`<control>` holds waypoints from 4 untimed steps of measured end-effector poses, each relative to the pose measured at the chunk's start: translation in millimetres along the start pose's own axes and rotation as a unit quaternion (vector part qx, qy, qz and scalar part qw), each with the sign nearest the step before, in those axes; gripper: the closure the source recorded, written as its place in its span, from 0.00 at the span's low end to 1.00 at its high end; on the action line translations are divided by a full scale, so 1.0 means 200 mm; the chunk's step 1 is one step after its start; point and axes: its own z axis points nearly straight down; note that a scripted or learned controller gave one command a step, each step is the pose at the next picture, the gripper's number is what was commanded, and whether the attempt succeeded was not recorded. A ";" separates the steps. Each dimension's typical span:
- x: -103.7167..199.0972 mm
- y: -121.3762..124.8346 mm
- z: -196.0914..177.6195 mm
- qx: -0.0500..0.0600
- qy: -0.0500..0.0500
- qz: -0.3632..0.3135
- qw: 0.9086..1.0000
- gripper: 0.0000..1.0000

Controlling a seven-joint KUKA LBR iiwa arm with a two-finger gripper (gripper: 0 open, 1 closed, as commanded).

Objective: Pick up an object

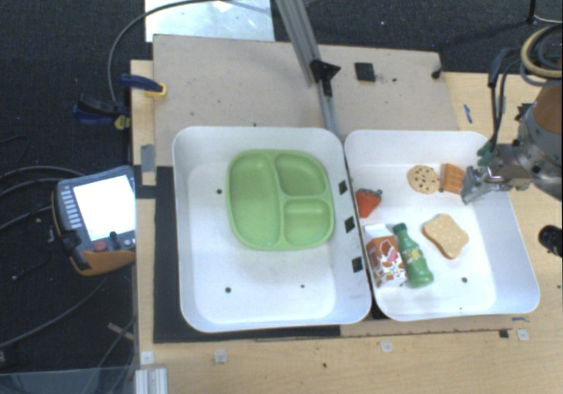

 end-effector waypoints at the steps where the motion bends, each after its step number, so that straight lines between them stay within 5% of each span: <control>1: 0.26 0.11 0.09 0.001 0.000 0.000 1.000 1.00; 4: 1.04 0.46 0.21 0.000 0.000 0.000 1.000 1.00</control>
